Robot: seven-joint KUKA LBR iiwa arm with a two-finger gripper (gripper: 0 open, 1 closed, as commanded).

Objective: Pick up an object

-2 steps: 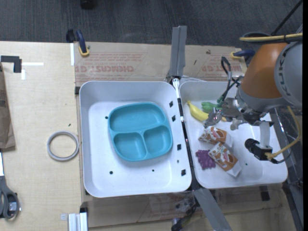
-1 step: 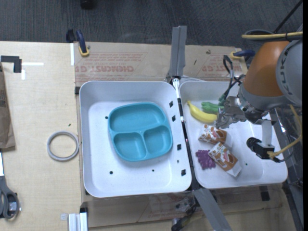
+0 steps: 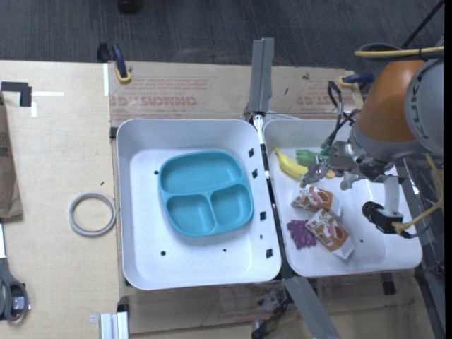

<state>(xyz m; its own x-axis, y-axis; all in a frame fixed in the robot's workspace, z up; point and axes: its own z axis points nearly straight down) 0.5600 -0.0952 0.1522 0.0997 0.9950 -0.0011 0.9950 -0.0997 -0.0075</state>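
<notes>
Cardboard-topped bench under me, my gripper (image 3: 316, 173), spread unreadable, hangs by the curved yellow plastic banana (image 3: 289, 164) at its nine o'clock, crowded enough that I might nudge it aside.

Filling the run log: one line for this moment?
arm over right bin | gripper above snack packets | banana loose | nothing held

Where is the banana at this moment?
The banana lies in the right bin, near its upper left corner, beside the green item and above the snack packets.

Scissors (image 3: 12, 296) cut off at left edge
</notes>
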